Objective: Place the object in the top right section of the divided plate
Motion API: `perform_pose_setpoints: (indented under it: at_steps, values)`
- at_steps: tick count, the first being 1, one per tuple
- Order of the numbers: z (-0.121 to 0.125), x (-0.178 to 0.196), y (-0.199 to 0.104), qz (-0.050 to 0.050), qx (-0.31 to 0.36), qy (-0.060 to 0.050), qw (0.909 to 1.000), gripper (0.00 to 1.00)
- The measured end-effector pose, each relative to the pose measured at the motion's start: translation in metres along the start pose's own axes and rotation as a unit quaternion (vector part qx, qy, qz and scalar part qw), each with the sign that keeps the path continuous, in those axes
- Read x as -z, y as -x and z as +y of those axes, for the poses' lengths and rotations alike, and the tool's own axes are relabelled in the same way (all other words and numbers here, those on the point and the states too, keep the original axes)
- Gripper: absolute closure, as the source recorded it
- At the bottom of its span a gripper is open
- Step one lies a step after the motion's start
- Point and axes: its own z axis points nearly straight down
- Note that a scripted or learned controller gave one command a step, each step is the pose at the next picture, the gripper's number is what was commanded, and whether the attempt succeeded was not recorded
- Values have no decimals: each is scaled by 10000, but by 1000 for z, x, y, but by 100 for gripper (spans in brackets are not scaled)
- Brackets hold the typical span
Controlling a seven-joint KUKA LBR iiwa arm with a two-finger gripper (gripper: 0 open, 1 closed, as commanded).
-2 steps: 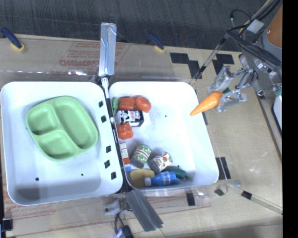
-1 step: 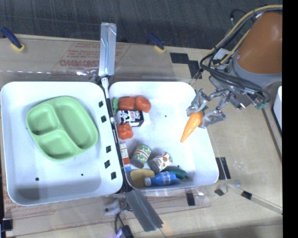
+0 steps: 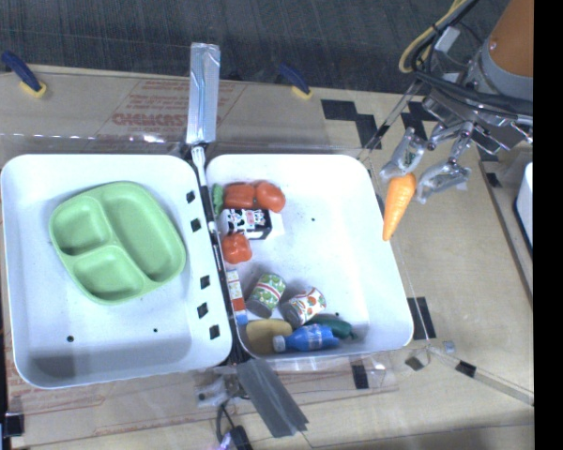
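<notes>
The pincer [image 3: 424, 169] hangs at about two o'clock in the view, over the right rim of the right bin [image 3: 380, 251], its two silvery fingers [image 3: 402, 157] spread on either side of the top of an orange toy carrot [image 3: 397, 205]. The carrot's thick end sits between them and its tip points down toward six o'clock, so the pincer grips the carrot. The green divided plate [image 3: 117, 242] lies in the left bin [image 3: 28, 279], at nine o'clock, well apart from the carrot. In the right bin, toward its left wall, lie red tomatoes [image 3: 253, 196], a black-and-white carton [image 3: 243, 221], two small cans [image 3: 286, 298] and a blue bottle [image 3: 305, 338].
</notes>
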Motion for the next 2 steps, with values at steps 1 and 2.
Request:
perform_pose_setpoints:
  at_steps: [1, 2]
  values:
    - [34, -51, 28, 8, 1837, 39, 9830, 100]
    - [34, -40, 29, 5, 1851, 30, 9827, 100]
